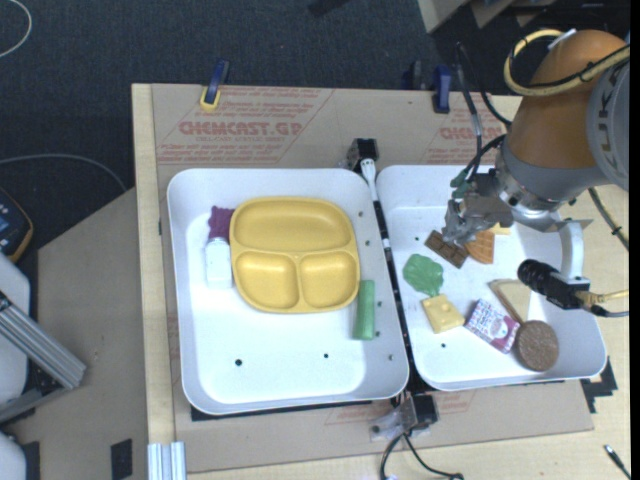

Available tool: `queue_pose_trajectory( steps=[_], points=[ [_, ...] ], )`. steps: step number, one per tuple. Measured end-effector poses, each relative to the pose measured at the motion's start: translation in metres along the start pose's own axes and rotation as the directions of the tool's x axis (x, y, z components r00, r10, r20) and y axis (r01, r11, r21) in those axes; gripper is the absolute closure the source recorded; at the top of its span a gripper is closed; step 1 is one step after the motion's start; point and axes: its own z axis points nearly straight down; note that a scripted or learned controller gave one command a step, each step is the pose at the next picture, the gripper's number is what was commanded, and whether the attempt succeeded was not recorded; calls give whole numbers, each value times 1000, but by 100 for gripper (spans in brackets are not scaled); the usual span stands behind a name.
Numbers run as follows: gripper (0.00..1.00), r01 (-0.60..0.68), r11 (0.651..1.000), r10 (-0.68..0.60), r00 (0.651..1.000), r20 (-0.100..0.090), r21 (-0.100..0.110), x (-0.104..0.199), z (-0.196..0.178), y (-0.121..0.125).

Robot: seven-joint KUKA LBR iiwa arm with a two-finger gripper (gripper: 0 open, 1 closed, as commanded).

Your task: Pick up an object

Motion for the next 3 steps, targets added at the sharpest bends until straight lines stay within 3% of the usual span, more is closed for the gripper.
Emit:
queue_pose_trajectory(
  steps=[1,3],
  points=[
    [100,2,1000,-2,1000,1,-8,48,-19,8],
    [100,-5,1000,5,1000,2,-2,53,-22,0]
  ],
)
